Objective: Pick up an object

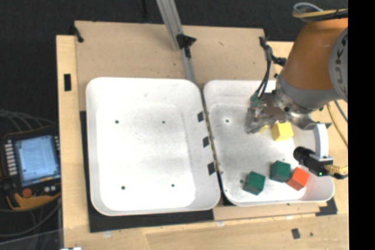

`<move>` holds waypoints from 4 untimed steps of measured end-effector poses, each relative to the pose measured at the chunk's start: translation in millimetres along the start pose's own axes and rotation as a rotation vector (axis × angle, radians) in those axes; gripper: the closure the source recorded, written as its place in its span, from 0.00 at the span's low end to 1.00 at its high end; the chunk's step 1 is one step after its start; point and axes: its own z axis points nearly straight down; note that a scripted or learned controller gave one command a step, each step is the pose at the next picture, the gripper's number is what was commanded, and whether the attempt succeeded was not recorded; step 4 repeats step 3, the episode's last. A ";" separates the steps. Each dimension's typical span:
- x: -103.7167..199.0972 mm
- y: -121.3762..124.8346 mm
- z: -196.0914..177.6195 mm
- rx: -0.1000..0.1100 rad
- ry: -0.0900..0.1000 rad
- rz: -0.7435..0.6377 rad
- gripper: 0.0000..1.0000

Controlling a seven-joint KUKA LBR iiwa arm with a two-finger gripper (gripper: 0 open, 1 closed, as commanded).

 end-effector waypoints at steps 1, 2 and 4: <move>48.2 4.4 10.2 0.002 0.000 0.000 1.00; 95.8 -1.0 5.6 0.002 0.003 -0.003 1.00; 155.9 -2.8 15.3 0.006 0.001 -0.002 1.00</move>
